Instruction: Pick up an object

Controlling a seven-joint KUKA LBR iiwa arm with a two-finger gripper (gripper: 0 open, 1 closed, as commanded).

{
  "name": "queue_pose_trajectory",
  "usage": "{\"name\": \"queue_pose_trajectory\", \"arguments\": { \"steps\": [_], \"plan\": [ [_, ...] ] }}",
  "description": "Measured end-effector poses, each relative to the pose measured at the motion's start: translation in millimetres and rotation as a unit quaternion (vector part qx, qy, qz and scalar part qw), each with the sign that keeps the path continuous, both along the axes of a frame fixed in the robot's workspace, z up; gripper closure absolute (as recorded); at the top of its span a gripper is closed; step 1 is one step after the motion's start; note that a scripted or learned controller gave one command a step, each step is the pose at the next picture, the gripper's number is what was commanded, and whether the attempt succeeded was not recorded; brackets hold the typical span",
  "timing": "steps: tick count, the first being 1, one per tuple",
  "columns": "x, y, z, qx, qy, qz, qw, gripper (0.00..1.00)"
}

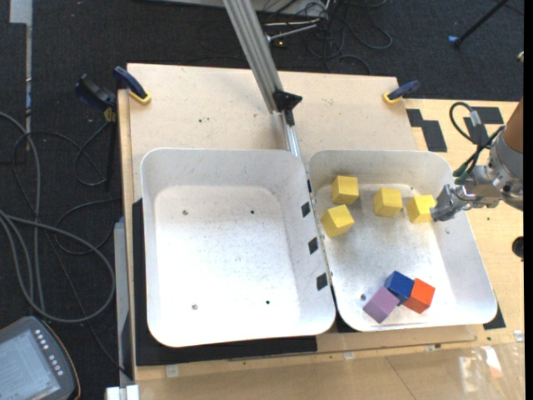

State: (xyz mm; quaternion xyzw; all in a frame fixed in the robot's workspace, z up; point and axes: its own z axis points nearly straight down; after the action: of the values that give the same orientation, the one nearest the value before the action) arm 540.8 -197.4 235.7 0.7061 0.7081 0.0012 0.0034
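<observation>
Crowding fingers (441, 207): yellow cubes (388, 202)

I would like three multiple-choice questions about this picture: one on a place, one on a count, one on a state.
1. Where do the cubes lie?
A. left white bin
B. right white bin
C. bench top

2. How many yellow cubes?
A. two
B. four
C. six

3. How do the blue, orange and purple cubes lie?
A. clustered together
B. spread far apart
C. stacked in a tower

Answers:
1 B: all lie in the right white bin.
2 B: yellow cubes at.
3 A: blue cube, orange cube and purple cube sit side by side.
</observation>
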Motion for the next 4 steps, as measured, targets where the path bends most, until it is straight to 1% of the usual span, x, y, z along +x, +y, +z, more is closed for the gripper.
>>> {"name": "queue_pose_trajectory", "arguments": {
  "steps": [1, 2, 3, 4],
  "plan": [
    [7, 51, 10, 0.0020, 0.001, 0.003, 1.0000, 1.00],
    [12, 113, 1, 0.0024, 0.003, 0.003, 1.0000, 1.00],
    [15, 170, 10, 0.0025, 0.002, 0.003, 1.0000, 1.00],
    [24, 217, 6, 0.0017, 0.003, 0.002, 1.0000, 1.00]
  ]
}}
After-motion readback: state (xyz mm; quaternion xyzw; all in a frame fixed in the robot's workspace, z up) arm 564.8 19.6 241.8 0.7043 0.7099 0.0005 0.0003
